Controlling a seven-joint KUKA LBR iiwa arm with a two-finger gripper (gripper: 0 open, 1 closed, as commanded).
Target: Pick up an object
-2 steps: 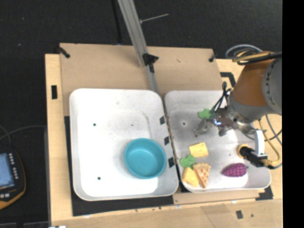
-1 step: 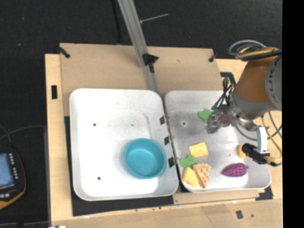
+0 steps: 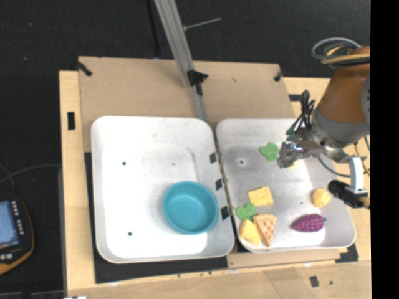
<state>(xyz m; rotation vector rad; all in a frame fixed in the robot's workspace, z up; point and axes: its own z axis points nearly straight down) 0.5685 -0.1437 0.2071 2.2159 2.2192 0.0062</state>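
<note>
Dark floor surrounds a light wooden bench (image 3: 156,92) that carries two shallow white bins side by side. On the left bin (image 3: 124,142) sits a blue bowl (image 3: 189,207), near its lower right corner. The right bin (image 3: 249,139) keeps the small things: a green piece (image 3: 270,151) in the upper middle, a yellow block (image 3: 260,196), a waffle wedge (image 3: 266,228), a purple bunch of grapes (image 3: 308,223) and a small yellow fruit (image 3: 320,197) along the lower part. The gripper (image 3: 288,156) hangs low just beside the green piece, on its right, probably because this piece lies apart from the others and is easy to reach. How wide the gripper stands I cannot tell, and nothing is visibly held.
</note>
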